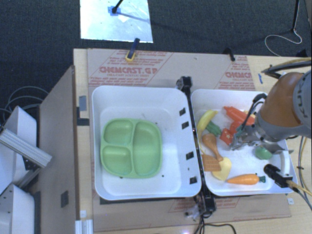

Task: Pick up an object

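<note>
My gripper [237, 143] is low in the right bin [278, 188], reaching in from the right. It sits right beside a small red toy [226, 136], and the view does not show whether it touches it. Around it lie an orange-red pepper [236, 114], a yellow banana [206, 118], a dark green piece [213, 128] and a brown drumstick [210, 144]. A tan slice [210, 163], a yellow wedge [224, 168], a carrot [243, 180] and a green round piece [263, 153] lie nearer the bin's front.
The left bin [146, 99] holds a green divided plate [131, 147]. A black clip bar [191, 130] runs between the bins. The arm's orange and grey body [287, 106] hangs over the right bin's far right side.
</note>
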You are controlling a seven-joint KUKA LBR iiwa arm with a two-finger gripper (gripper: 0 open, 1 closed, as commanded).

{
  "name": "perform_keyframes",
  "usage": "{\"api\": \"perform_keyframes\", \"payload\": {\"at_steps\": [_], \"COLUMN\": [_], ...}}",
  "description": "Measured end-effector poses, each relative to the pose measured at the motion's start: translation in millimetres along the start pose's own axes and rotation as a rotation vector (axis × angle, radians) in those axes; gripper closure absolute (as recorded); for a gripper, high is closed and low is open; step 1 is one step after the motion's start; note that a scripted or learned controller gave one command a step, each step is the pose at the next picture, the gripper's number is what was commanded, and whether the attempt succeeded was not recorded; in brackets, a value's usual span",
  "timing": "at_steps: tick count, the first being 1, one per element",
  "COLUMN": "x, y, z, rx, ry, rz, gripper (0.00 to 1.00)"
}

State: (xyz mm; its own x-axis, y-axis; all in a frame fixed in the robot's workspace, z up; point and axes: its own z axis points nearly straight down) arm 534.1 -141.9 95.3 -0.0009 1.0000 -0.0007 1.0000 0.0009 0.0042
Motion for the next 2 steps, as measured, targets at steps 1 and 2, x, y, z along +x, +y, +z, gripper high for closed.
{"api": "perform_keyframes", "payload": {"at_steps": [1, 2], "x": [0, -24], "y": [0, 27], "z": [0, 11], "rx": [0.0, 0.0], "ry": [0.0, -0.001], "rz": [0.0, 0.001], "gripper": [0.0, 0.0]}}
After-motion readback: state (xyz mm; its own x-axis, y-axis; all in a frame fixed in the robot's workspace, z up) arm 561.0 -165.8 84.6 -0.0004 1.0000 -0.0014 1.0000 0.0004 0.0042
